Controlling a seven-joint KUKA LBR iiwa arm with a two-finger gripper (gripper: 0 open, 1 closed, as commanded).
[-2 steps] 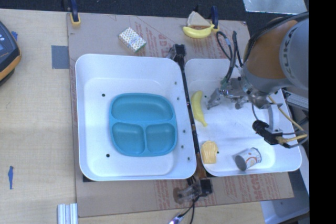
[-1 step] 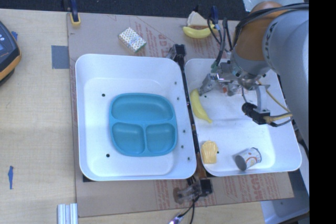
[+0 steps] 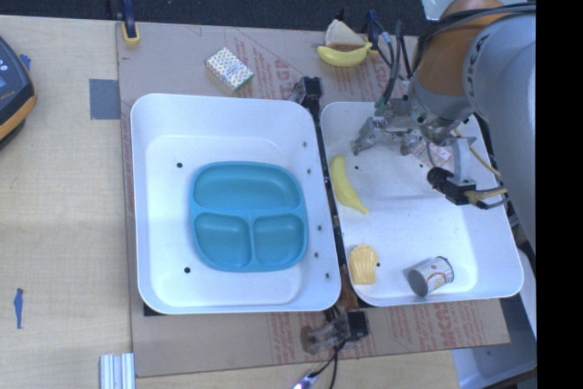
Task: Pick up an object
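Off-bin clutter: small patterned box (image 3: 229, 68) on the cardboard sheet (image 3: 273, 59) behind the left bin; banana (image 3: 343, 55) beside it to the right, pale scrap on top, maybe peel. Blue-handled clamp (image 3: 127, 18) at cardboard's corner. Grey tape patch (image 3: 104, 98) on the bench (image 3: 55, 223).

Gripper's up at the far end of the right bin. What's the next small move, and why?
Probably shift the gripper toward the near side, over the banana. It lies apart from the corn and the can in the right bin, and is the closest object.
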